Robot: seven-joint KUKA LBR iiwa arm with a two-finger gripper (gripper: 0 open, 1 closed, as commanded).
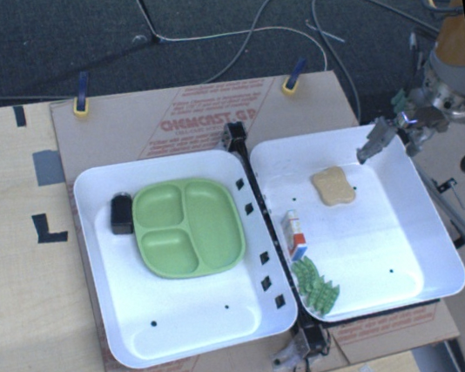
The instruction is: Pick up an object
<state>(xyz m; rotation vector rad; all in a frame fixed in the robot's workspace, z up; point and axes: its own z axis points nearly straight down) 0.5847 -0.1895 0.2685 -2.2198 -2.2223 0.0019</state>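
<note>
Grey two-finger gripper sits above the upper right rim of the right shallow white plastic bin, angled in from the arm side. Nothing visible between its tips; whether it's spread or closed I cannot tell, since that end is dark, small and blurred against the rim. Candidate objects in the right bin: a tan, roughly square, flat, cookie-like piece, nearest the gripper and clear of the walls, so probably the easiest top-down grab. A small white-and-red tube lies near the divider side, and a green bumpy plastic toy piece sits just below it at the lower left corner of that bin; both are close to the wall, which likely limits approach angle. The left shallow white plastic bin holds a light green three-compartment plastic plate, lying flat, with a small black block just beside its left edge; can't tell if they touch. Both bins rest on a brown cardboard sheet clamped to the counter, presumably to keep them from sliding. The arm itself is cut off at the right edge, wrist pose unclear. Can't identify the tube's label or the toy's exact shape.
</note>
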